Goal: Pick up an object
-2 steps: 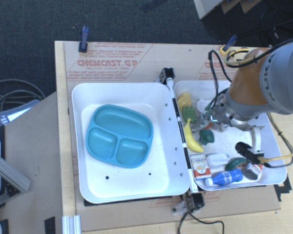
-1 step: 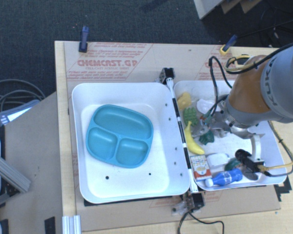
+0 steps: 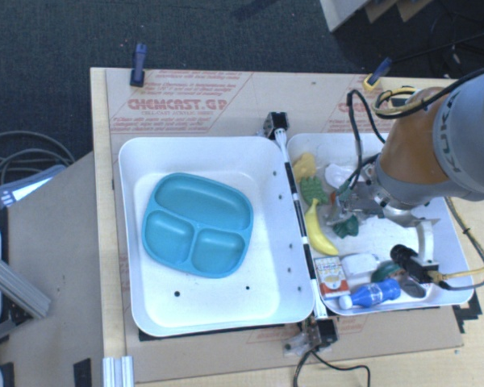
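Observation:
My gripper [image 3: 341, 213] is low in the right bin [image 3: 460, 252], near its middle. Just below it lies a dark green object [image 3: 348, 227], and I cannot tell whether the two touch. A yellow banana [image 3: 317, 232] lies lengthwise just left of the gripper, along the bin's left wall. A green leafy toy [image 3: 310, 189] and a yellow item [image 3: 305, 165] sit further back, with a white crumpled item [image 3: 336, 174] beside them. At the bin's front are a small carton [image 3: 331, 277], a white block [image 3: 359, 263] and a blue bottle [image 3: 376, 294].
The left bin [image 3: 145, 297] holds a blue divided plate [image 3: 198, 224]. The grey arm with its orange band [image 3: 411, 147] covers the back right of the right bin. Clips sit on the wall between the bins at the back [image 3: 276, 122] and at the front [image 3: 323, 330].

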Controlling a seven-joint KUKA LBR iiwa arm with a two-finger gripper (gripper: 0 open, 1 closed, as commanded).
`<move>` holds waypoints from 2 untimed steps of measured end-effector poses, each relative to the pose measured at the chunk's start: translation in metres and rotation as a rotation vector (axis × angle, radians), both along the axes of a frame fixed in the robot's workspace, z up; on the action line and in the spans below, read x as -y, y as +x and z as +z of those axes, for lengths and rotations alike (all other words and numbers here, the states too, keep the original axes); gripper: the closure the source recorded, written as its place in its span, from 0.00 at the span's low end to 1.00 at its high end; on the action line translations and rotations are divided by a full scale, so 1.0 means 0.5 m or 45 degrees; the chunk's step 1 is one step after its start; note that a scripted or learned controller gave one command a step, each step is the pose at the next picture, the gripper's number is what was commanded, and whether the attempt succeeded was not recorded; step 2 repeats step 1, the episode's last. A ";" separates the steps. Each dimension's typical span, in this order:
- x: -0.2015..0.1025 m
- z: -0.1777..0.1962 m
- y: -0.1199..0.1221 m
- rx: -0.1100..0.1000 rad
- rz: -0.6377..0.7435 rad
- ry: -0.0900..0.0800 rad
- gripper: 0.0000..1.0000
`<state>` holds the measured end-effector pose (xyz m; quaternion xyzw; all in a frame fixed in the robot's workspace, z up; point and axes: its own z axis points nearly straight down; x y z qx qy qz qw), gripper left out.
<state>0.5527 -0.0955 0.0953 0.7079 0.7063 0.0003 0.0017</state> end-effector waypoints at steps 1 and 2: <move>-0.113 0.180 0.084 0.000 0.005 0.003 1.00; -0.113 0.180 0.084 0.000 0.005 0.003 1.00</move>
